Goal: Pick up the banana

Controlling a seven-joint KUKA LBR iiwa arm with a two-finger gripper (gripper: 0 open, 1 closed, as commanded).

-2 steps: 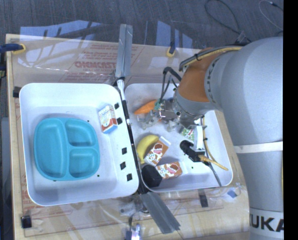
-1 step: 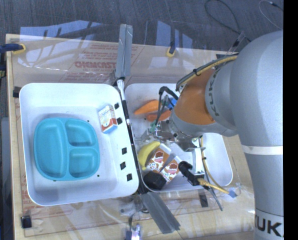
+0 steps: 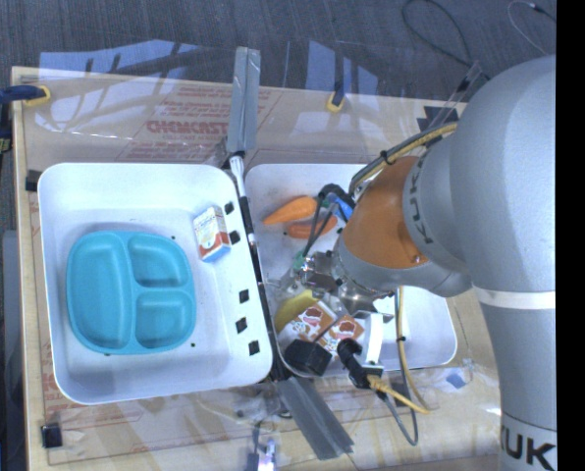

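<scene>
Left bin (image 3: 57,292): blue divided tray (image 3: 131,290), small carton (image 3: 210,234).
Right bin (image 3: 440,337): carrot (image 3: 294,210).

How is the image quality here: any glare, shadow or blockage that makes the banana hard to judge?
Camera view: even lighting, sharp focus; glare streaks on the clear sheet behind the bins; the arm covers much of the right bin; the banana shows as a yellow patch beside the gripper, partly hidden by small packets.
</scene>
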